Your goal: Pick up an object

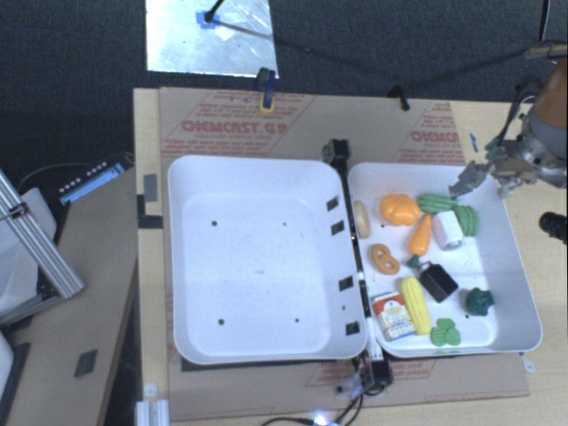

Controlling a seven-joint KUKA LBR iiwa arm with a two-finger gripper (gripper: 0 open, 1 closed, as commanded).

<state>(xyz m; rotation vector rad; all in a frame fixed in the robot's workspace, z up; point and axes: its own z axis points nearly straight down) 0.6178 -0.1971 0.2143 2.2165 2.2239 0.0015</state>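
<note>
The right bin (517, 272) holds several toys: an orange pepper (399, 209), a carrot (421, 234), a green pod (435, 203), a white cylinder (447, 230), a pretzel (384, 258), a black block (437, 281), a corn cob (414, 304), a broccoli piece (479, 301), a small can (393, 317) and a green leaf (445, 331). My gripper (486, 183) hangs above the bin's far right corner, open, with nothing between its fingers. It is up and to the right of the green pod and apart from every toy.
The left bin (257, 264) sits beside the right one, joined by a black divider (351, 238). A beige oval piece (361, 219) lies by the divider. A shiny sheet (211, 25) lies beyond the bench, and a metal frame (35, 247) stands at the left.
</note>
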